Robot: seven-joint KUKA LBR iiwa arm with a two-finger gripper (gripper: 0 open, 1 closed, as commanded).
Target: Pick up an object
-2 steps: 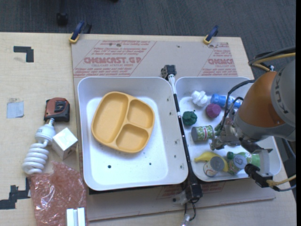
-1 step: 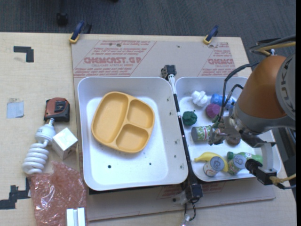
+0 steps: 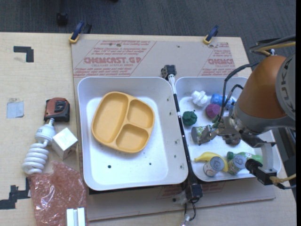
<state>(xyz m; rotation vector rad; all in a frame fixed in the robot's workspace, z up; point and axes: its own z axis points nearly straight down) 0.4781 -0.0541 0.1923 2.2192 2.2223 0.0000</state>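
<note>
Grey object [image 3: 205, 134] lies at mid right bin [image 3: 184, 86], amid clutter (green ball [image 3: 189, 117], banana [image 3: 207, 156], cans [image 3: 216, 165] nearby), the gripper [image 3: 225, 132] low just beside it, presumably positioned to grasp; whether its pincer is spread or pinching I cannot tell.

Yellow divided plate [image 3: 123, 122] in left bin [image 3: 94, 168]. Right bin [image 3: 188, 86] right of frame: banana [image 3: 205, 157], cans [image 3: 216, 165], small toys. Hand [image 3: 217, 133] low over grey object [image 3: 203, 134]. Bulb [image 3: 38, 149] on desk [image 3: 33, 86] at left.
</note>
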